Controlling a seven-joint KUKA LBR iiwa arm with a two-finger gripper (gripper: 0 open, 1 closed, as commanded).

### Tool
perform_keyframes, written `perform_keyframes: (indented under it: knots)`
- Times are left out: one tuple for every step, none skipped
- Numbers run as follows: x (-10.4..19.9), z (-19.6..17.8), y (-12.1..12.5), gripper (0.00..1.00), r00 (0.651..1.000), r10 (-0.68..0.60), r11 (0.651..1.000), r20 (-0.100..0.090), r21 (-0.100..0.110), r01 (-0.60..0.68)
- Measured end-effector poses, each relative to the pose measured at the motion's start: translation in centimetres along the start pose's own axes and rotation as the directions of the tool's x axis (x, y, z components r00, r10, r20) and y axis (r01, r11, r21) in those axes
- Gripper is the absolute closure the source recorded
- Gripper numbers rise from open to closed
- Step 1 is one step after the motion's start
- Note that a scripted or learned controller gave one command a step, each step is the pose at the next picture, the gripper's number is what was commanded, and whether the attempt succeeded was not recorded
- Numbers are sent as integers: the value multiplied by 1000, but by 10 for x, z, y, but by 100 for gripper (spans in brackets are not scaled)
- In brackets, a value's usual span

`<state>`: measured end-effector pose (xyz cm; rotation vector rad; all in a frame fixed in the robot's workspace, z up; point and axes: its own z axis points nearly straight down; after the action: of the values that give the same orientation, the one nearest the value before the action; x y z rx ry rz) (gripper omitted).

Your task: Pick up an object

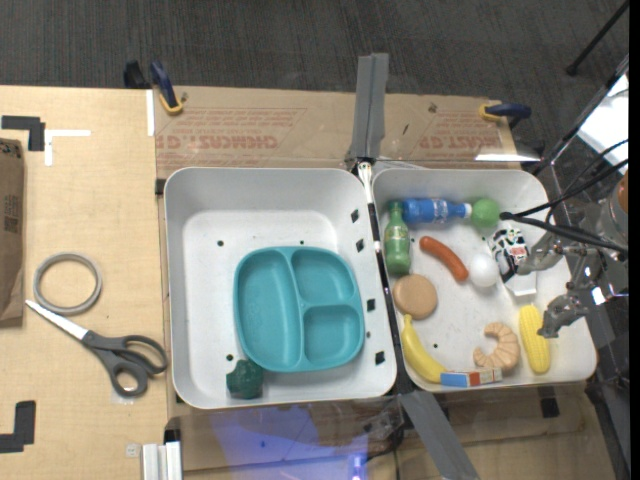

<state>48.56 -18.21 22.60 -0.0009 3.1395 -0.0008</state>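
Observation:
The right bin (560,183) holds several toy foods. Along its back wall lie a blue bottle (436,210) and a green ball (485,211), with a green bottle (397,240) at the left wall. A red sausage (444,256), a white egg (483,272) and a black-and-white cow toy (509,247) lie mid-bin. Nearer the front are a round bun (415,296), a banana (419,354), a croissant (499,346) and a yellow corn cob (534,340). My gripper (556,315) hangs low at the bin's right side, just above the corn cob's upper end.
The left bin (190,268) holds a teal divided plate (298,308) and a dark green broccoli piece (244,379) at its front. Scissors (105,348) and a tape roll (67,282) lie on the bench to the left. Cables (570,193) run over the right bin's far corner.

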Motion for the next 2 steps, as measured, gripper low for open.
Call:
perform_keyframes:
  knots:
    - [-28, 134, 48, 0, 992, 128, 992, -1, 0, -128]
    - [-132, 133, 83, 0, 967, 256, 967, 2, 0, -256]
